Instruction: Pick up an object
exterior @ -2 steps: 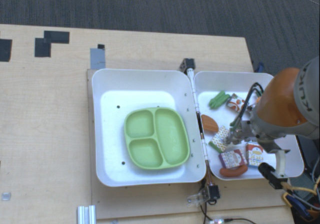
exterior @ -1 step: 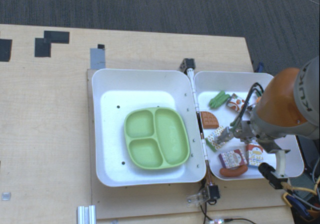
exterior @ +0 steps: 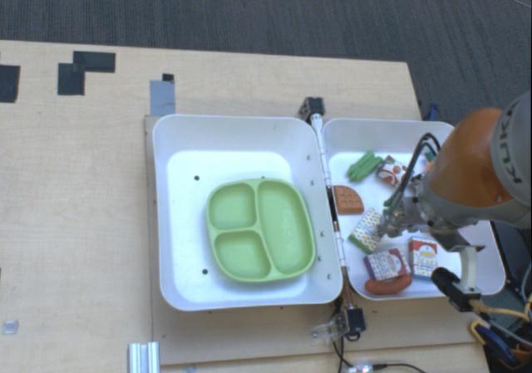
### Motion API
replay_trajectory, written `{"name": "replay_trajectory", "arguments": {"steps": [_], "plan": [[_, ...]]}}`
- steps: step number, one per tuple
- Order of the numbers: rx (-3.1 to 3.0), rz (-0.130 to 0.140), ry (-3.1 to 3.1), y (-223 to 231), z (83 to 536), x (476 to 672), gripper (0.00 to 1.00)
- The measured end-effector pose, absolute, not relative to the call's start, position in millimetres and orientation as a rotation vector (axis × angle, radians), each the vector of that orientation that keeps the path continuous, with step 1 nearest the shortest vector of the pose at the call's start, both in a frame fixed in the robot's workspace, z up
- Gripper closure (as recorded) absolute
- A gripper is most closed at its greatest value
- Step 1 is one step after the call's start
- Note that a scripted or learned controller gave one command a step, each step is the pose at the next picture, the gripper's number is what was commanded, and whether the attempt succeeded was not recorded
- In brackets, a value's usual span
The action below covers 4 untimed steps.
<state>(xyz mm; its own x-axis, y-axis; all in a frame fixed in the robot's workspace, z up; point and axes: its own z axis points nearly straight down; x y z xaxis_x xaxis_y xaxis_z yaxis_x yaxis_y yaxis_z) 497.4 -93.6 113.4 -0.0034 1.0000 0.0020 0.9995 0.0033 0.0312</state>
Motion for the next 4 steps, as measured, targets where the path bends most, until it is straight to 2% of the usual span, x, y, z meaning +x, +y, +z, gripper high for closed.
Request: {"name": "replay_trajectory", "arguments": {"steps": [1,2,3,4], "plan": [[2.203,0.036,2.211,-93.6,113.2,497.2,0.0],[2.2,0.04,2.21,-93.0,123.6,498.6,1.0],[2.201,0.04,2.21,-92.9,123.5,498.5,0.0],[2.211,0.021,2.213,-83.0,90.0,492.6,0.0]]}}
